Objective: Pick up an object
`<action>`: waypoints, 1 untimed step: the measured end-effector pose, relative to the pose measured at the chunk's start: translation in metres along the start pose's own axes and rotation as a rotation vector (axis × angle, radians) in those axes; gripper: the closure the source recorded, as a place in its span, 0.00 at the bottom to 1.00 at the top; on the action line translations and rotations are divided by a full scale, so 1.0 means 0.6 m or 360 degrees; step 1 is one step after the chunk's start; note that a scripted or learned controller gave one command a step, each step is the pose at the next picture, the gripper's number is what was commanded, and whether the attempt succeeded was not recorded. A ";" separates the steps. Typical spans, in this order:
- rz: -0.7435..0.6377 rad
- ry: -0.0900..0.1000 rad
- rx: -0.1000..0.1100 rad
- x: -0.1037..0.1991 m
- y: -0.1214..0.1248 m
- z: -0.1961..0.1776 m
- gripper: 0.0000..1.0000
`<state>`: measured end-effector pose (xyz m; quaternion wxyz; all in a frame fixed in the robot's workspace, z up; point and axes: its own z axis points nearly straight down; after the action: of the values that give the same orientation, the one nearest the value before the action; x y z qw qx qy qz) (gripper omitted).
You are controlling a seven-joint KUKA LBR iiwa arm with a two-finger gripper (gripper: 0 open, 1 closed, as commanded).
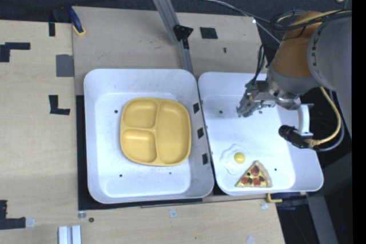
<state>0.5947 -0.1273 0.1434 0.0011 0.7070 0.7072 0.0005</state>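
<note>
Over right bin [286,177], at 12 o'clock: gripper [246,108], holding nothing; opening hard to tell. At 6 o'clock: egg [234,158], touching pizza [255,176]. Move toward 6, drop straight down over egg, squeeze gently.

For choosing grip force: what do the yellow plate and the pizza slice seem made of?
Yellow divided plate: probably hard plastic, one even colour with smooth moulded compartments and a dull sheen. Pizza slice: likely a plastic or rubber toy, with flat painted-looking toppings; too small to tell which.
</note>
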 end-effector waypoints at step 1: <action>-0.0003 0.0001 0.0001 0.010 -0.002 -0.072 1.00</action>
<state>0.5934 -0.1214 0.1868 0.0006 0.7064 0.7078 0.0005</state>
